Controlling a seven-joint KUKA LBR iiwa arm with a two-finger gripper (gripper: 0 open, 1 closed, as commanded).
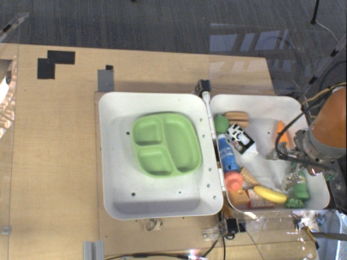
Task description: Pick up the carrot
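Observation:
The carrot (281,129) is a small orange piece near the right bin's (260,103) far right side, partly crossed by a dark cable. The grey arm with its orange band (329,124) reaches in from the right. My gripper (296,173) hangs low over the bin's near right corner, just above a green toy (297,193) and in front of the carrot. Nothing can be made out between its tips.
The right bin also holds a banana (269,194), a blue bottle (225,154), a black-and-white carton (239,137), a bun (237,117), a green ball (220,124) and a pink-red item (233,181). A green divided plate (165,144) lies in the left bin (116,161).

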